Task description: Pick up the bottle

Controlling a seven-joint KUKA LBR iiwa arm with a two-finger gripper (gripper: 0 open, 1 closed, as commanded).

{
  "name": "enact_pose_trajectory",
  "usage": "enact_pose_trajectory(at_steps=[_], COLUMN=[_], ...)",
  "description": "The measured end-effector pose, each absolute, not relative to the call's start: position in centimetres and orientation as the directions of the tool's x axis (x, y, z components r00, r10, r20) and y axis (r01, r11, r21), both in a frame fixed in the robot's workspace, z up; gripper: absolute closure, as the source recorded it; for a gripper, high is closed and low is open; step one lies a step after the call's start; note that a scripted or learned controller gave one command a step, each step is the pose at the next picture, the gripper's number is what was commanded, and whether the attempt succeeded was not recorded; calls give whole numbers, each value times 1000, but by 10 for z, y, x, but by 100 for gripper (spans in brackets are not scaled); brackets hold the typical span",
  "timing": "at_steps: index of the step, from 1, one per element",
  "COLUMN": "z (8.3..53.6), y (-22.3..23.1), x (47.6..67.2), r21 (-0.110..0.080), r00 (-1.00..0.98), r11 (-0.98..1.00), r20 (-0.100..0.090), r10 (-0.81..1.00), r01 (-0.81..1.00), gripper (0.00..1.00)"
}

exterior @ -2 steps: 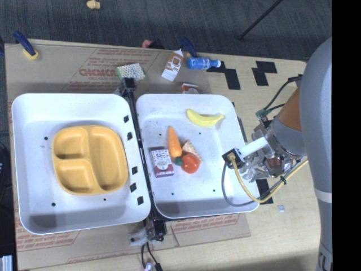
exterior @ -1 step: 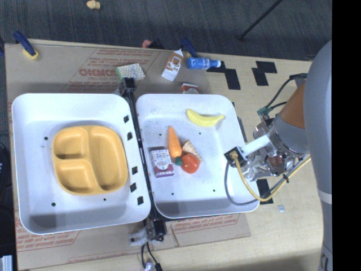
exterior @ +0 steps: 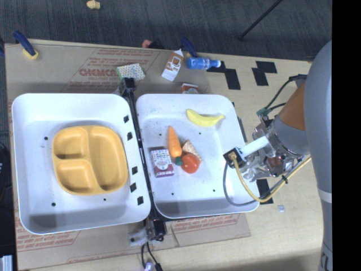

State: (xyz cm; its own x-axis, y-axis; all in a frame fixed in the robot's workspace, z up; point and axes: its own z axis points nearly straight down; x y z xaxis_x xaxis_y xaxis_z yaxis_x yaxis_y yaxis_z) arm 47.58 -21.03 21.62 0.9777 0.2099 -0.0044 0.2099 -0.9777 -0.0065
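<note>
One bottle (exterior: 203,64), blue, lies on its side on the bench (exterior: 293,230) outside both bins, just beyond the far rim of the right bin (exterior: 186,205). Small carton (exterior: 172,65) just beside the bottle's base end; green patterned packet (exterior: 131,70) further along the same edge. Right bin contents: banana (exterior: 204,117) nearest the bottle, carrot (exterior: 174,141), tomato (exterior: 190,162), red-and-white packet (exterior: 161,162), the last three clustered mid-bin. Left bin (exterior: 34,123) holds a yellow divided plate (exterior: 90,158). Gripper (exterior: 269,164) sits over the right bin's outer rim, well apart from the bottle; open or closed: cannot tell.
</note>
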Motion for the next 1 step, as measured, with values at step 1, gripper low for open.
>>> enact_pose_trajectory(at_steps=[1], z=[226], y=[-209], x=[476], r21=[-12], r00=[976], r11=[-976], r20=[-6], r10=[218], r01=[218], gripper=[100])
